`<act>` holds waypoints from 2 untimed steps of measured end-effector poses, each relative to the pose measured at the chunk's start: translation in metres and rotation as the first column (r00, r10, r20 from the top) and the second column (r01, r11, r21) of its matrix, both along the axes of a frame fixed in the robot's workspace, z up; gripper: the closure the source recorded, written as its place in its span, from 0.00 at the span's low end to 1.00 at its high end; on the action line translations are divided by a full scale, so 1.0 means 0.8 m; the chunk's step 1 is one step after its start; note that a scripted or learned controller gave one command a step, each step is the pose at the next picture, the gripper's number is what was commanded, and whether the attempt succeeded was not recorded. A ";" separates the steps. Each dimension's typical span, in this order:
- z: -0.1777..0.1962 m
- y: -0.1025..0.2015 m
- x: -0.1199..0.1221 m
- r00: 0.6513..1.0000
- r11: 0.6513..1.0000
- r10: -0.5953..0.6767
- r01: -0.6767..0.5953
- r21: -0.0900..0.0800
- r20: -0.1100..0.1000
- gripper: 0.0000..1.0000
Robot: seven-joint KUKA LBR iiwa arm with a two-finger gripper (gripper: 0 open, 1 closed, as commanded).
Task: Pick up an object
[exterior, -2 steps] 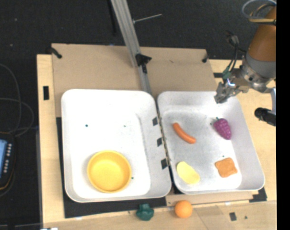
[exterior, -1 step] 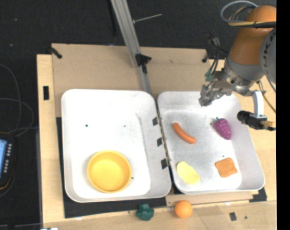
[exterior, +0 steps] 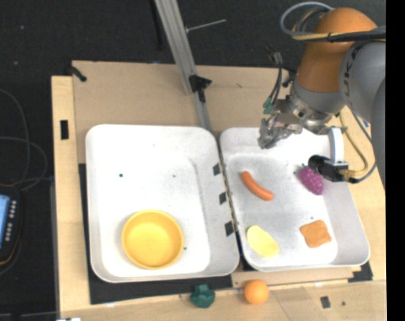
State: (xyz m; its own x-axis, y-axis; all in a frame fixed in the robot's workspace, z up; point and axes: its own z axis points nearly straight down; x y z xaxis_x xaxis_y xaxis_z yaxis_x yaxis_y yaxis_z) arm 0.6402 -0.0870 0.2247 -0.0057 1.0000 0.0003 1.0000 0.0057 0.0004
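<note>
My grey arm with its orange band [exterior: 329, 52] enters from 3 o'clock. Two shallow white plastic bins sit side by side on the bench. The left bin [exterior: 148, 159] carries a round yellow plastic bowl [exterior: 152, 239] at its 7 o'clock corner. The right bin [exterior: 282, 159] carries four candidates: an orange sausage-shaped toy [exterior: 256, 185] near centre, a purple grape-like cluster [exterior: 311, 180] at 3 o'clock, an orange-brown square block [exterior: 315, 233] at 5 o'clock, and a pale yellow oval piece [exterior: 262, 241] at 7 o'clock. An orange ball [exterior: 256, 291] and a small green item [exterior: 203, 296] lie on the bench at 6 o'clock, outside the bins.

My claw [exterior: 272, 138] hangs over the right bin's 12 o'clock rim, apart from every object. Its opening cannot be determined at this angle; nothing is seen in it. Judged status: no pick made; descent, closure and lift all remain.
</note>
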 end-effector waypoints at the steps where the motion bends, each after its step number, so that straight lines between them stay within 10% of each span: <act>1: -0.007 0.061 0.000 1.000 1.000 0.000 0.000 0.001 -0.001 1.00; 2: 0.011 0.132 0.003 1.000 1.000 0.002 -0.002 0.002 0.002 1.00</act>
